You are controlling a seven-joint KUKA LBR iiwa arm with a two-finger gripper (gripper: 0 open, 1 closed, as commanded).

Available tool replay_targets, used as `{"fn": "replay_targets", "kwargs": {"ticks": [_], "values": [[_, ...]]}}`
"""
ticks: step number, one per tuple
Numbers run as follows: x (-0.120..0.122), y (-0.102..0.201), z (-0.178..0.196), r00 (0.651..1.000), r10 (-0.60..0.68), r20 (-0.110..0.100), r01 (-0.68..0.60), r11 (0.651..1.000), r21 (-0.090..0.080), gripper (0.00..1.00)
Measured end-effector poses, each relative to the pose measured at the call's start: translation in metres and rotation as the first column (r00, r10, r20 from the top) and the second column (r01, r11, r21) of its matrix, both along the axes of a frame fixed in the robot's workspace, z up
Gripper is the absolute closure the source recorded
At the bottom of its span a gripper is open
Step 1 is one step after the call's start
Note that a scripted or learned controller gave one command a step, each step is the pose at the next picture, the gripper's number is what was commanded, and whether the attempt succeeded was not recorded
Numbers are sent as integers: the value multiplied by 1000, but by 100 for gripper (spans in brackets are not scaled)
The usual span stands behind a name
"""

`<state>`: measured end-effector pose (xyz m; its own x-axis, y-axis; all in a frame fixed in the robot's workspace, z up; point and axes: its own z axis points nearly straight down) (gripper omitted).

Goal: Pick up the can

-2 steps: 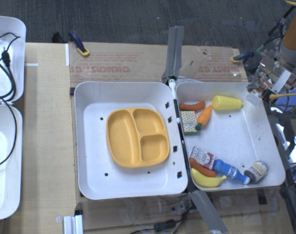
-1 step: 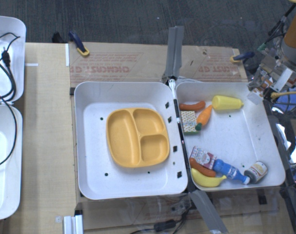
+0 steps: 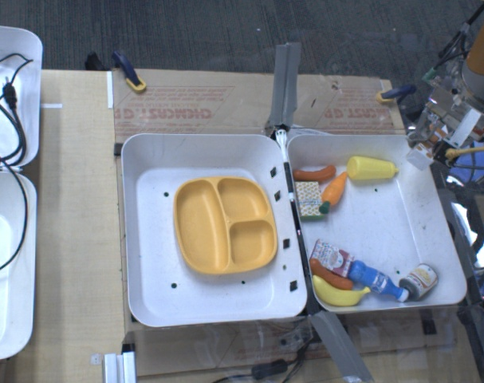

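Two shallow white bins sit side by side on a bench, seen from above at a slant. The can [image 3: 421, 280], small, with a pale label, lies on its side in the near right corner of the right bin [image 3: 401, 214], probably where it rolled to rest against the sloping wall. Just left of the can, touching or nearly touching it, lies a blue bottle [image 3: 377, 281]; further left of the can are a yellow banana [image 3: 340, 294] and a red-and-white packet [image 3: 329, 255]. Well beyond the can, along the far wall, sit a yellow bottle [image 3: 372, 167], a carrot [image 3: 334, 189] and a sausage [image 3: 314, 173]. The left bin [image 3: 146, 238] holds a yellow divided plate [image 3: 225, 223]. The gripper [image 3: 441, 134] hangs outside the bin's far right corner, well apart from the can; how it stands is lost in cables and glare, and nothing can be seen in its grasp.
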<state>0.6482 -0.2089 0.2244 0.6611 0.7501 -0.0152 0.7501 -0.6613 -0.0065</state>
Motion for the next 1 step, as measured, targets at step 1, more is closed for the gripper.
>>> {"fn": "replay_targets", "kwargs": {"ticks": [1], "values": [[0,1,8,1000,4,-4,-4,1000,-2,100]]}}
